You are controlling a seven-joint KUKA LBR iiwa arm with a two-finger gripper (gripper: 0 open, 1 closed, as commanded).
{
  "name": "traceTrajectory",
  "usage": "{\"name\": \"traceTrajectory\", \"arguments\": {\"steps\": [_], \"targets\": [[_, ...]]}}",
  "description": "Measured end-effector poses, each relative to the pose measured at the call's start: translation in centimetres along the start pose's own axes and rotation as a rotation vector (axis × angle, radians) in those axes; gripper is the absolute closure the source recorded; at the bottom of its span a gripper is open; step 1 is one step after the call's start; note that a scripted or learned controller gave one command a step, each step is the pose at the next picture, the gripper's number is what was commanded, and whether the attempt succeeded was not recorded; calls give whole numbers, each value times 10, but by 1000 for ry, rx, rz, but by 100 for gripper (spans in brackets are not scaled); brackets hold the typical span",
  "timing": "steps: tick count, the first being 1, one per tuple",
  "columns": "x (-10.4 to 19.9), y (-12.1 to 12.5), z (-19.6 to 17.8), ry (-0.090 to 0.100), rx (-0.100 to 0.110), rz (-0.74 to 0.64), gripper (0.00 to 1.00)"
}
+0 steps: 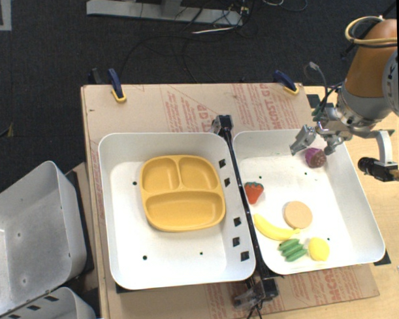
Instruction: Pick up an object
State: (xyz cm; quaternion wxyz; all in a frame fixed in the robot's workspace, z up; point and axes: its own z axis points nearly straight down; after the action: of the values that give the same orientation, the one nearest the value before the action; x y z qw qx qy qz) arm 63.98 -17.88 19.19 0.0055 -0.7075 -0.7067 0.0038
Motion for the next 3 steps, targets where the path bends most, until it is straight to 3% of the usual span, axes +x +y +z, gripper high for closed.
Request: {"name": "traceTrajectory", "arguments": {"steps": [1, 3], "targets": [[0, 3, -8, -3, -14, -3, 0], [-1, -4, 82, -2, -9, 0, 0]]}}
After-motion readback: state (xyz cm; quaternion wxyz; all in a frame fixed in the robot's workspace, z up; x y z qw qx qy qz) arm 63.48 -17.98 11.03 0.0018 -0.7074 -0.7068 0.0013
